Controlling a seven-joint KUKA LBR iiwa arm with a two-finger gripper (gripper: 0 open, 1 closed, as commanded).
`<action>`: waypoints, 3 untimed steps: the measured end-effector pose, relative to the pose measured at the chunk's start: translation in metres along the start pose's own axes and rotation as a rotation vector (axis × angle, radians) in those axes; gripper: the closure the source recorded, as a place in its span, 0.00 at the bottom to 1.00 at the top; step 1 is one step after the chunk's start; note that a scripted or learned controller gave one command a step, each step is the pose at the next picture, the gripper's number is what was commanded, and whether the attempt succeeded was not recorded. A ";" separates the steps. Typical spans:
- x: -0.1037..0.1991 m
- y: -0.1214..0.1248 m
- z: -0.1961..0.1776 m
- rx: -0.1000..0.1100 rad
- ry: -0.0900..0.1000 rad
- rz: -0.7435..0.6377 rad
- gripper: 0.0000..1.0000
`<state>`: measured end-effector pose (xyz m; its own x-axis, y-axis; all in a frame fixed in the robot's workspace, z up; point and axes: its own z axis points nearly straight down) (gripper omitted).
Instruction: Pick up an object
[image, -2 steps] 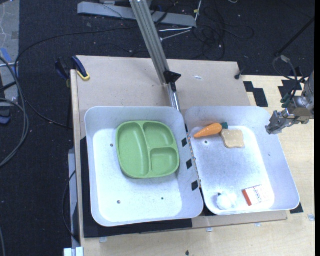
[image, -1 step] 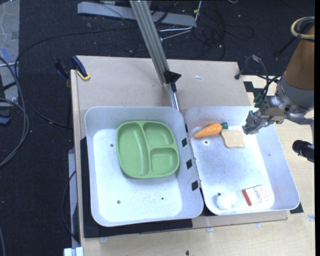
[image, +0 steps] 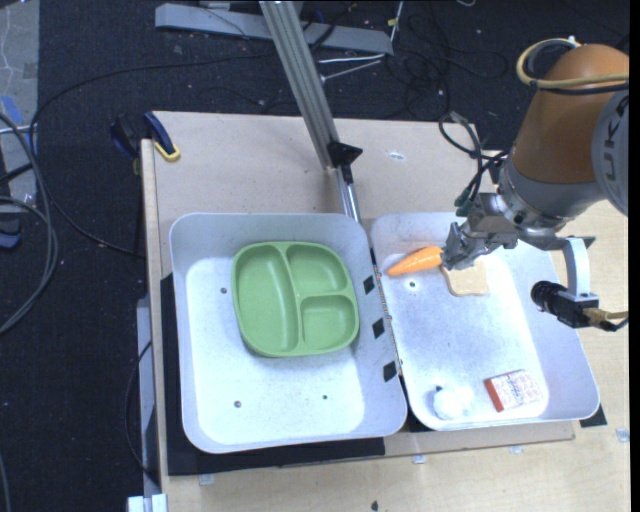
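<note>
The gripper hangs over the far end of the right bin. A carrot lies just to its left, one end at the fingertips. A slice of bread lies right beside and in front of it. Well in front, near the bin's front edge, sit a packet and, left of that, a ball. Far to the left, a divided plate rests in the left bin.

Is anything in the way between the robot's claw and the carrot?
Nothing visible is in the way. The gripper sits right at the thick end of the carrot in the right bin. The tan slice of bread lies just below the gripper, off to the side, not between them.
</note>
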<state>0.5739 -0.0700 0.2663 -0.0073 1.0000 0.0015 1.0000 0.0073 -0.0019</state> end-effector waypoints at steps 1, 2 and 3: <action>0.054 0.000 0.016 -0.001 -0.001 0.000 1.00; 0.100 0.005 0.030 0.000 -0.001 0.001 1.00; 0.158 0.023 0.024 -0.005 0.000 -0.001 1.00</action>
